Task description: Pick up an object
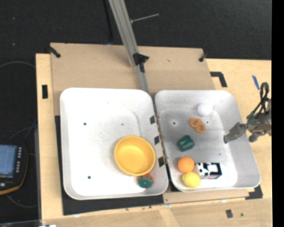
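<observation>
White plastic bins sit side by side on the bench [109, 70], and from my remote seat I see the gripper [234, 132] at the right rim of the right bin [241, 171], reaching in from the right edge of the view. I cannot tell how it is set, and nothing shows in it.

I see the candidates for picking mostly in the right bin. A white ball [204, 109] lies near the far side, with a small orange pretzel-shaped piece [197, 124] just in front of it. A dark green block [185, 143] sits near the middle. Toward the near edge, an orange ball [185, 164] touches a yellow lemon-like fruit [191, 179], and a black-and-white box [210, 170] lies just beside them on the right.

Over in the left bin [85, 112], I see a yellow bowl [135, 155] resting upright near the dividing rim, and a small green-and-red toy [145, 181] lies just in front of it at the near corner.

A grey metal pole [125, 30] slants across the far side of the bench, and a handheld pendant [7, 167] lies off to the left.
</observation>
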Controlling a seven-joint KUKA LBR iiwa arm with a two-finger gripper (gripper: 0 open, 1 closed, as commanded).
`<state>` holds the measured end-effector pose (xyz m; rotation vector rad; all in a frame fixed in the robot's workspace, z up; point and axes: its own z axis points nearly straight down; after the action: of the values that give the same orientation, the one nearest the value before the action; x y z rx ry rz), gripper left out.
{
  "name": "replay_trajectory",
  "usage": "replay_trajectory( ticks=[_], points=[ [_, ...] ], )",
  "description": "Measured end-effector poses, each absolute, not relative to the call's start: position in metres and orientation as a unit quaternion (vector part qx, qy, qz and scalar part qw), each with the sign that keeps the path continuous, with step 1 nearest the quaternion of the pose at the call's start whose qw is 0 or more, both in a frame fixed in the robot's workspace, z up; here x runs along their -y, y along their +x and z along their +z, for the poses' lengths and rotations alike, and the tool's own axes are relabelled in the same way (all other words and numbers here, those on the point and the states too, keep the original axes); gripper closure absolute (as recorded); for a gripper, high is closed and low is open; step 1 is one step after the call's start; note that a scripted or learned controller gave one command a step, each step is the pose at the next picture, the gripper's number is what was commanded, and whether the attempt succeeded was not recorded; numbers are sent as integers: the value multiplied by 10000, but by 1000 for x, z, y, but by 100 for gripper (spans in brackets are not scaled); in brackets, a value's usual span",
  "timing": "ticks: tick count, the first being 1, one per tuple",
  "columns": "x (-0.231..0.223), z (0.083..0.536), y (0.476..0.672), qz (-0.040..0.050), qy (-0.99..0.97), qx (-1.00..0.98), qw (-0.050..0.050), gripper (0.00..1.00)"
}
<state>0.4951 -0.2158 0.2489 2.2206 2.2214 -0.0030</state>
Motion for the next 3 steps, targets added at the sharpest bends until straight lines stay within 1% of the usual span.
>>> replay_trajectory(
  ticks=[1,2,3],
  points=[
    [227,195,492,-17,7074,-7069,-10,0],
    [225,152,493,-13,7075,-7067,-8,0],
    [226,166,495,13,7086,-7056,28,100]
  ],
)
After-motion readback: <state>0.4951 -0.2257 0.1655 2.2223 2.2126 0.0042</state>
